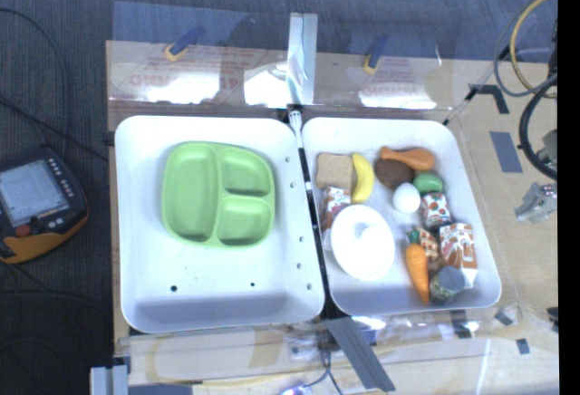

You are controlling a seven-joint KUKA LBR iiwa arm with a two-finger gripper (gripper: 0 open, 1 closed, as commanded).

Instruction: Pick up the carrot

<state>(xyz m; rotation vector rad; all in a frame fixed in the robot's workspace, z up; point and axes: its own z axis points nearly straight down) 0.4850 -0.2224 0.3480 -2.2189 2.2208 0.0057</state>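
The carrot [416, 272] is orange with a small green top and lies lengthwise near the front right of the right bin [471, 203], its tip pointing to the front wall. A white round bowl [362, 242] touches its left side. On its right sit a printed carton [459, 245] and a dark round item [446, 286].
The right bin also holds a bread slice [335, 170], a banana [362, 178], a drumstick [410, 157], a white egg [406, 198] and small cartons [435, 208]. A green divided plate [217, 194] sits in the left bin [145, 293]. Cables [535, 94] hang at right.
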